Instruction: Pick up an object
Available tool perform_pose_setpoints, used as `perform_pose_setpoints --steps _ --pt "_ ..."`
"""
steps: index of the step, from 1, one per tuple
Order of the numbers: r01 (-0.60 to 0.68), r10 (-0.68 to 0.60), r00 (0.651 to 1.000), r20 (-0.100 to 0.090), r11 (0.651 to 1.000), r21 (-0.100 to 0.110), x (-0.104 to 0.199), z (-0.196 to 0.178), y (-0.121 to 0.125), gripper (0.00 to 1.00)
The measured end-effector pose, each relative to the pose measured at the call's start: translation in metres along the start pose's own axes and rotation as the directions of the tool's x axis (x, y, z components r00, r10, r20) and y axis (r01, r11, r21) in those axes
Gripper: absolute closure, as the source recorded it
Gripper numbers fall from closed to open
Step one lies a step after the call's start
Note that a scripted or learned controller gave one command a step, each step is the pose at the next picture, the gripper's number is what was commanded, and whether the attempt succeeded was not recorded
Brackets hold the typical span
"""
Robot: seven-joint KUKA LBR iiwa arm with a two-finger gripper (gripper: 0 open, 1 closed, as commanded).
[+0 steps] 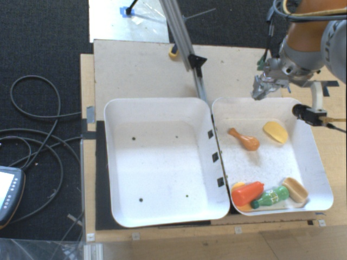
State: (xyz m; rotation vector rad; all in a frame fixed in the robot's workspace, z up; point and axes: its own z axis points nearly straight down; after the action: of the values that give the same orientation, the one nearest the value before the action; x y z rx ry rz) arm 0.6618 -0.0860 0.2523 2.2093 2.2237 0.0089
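Dark carpet floor (43, 31) with looping black cables (32, 118) surrounds the tan bench (141, 69).

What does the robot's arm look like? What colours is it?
The arm is grey with a rounded orange band near the wrist. Black cables loop around its top. At the end sits a small silvery metal gripper.

bins (157, 199): white moulded plastic, smooth, slight sheen
bench top (135, 69): pale board, matt, looks like fibreboard or card
floor (43, 37): dark carpet, rough weave
arm (317, 15): orange band glossy, grey shell smooth
gripper (263, 88): bare metal, dull shine
drumstick (244, 139), 12 o'clock of red piece: glossy plastic
green bottle (271, 196): shiny plastic
cables (32, 112): black rubbery sheath
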Motion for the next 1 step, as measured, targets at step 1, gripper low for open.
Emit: perform_pose_setpoints --steps 1 --pt "0.004 -0.004 1.0 -0.003 1.0 0.007 0.0458 -0.0037 -0.0112 1.0"
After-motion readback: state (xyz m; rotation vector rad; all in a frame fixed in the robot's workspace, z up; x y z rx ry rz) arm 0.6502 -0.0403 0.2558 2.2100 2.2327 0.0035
